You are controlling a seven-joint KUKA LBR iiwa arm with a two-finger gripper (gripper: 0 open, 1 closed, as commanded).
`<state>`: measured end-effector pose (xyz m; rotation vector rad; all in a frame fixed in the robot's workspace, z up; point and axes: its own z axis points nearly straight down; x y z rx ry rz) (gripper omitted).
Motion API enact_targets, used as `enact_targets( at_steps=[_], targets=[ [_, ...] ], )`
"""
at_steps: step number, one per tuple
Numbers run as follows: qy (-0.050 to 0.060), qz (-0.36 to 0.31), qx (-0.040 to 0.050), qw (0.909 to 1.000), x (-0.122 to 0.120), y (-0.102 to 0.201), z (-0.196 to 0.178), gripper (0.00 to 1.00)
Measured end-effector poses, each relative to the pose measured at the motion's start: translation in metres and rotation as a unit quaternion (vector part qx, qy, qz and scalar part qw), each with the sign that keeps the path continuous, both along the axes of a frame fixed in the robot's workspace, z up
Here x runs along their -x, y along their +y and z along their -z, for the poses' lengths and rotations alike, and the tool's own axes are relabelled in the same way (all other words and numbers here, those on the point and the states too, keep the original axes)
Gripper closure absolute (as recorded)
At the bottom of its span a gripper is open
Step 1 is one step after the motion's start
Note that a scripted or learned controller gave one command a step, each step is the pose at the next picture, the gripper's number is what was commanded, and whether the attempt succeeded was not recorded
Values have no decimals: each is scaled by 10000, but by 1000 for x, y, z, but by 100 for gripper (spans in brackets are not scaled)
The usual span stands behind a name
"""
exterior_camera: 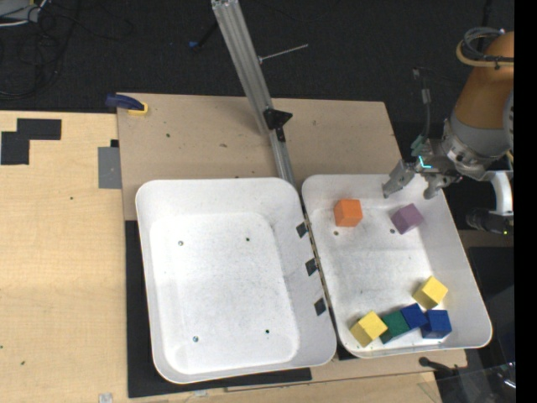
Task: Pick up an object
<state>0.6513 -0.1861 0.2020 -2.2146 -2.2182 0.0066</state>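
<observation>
camera view looks down on a pale wooden table (59, 250) with a brown board (252, 137) laid over its far part, and dark floor with cables behind it. two shallow white bins sit side by side on the board: the left bin (168, 200) and the right bin (470, 309), joined along their shared edge by small black clips (310, 265). a slanted metal rail (247, 65) rises from between the bins toward the back. a blue and yellow clamp (126, 102) grips the board's far left corner, and black and grey patches mark the table at left.

the arm (482, 99) comes in from the right, its claw (417, 182) open with nothing between its fingers, hanging over the right bin's far edge. just below the claw lies a purple block (407, 218), with an orange block (347, 212) to its left. near the bin's front right corner cluster a yellow block (431, 292), two blue blocks (426, 320), a green block (394, 324) and a second yellow block (367, 327).
</observation>
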Motion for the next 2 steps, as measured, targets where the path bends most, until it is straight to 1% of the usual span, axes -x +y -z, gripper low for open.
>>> enact_targets(
  at_steps=[1,2],
  targets=[
    [-21,-14,8,10000,-1,0,-3,0],
    [5,-21,2,10000,-3,0,61,0]
  ],
)
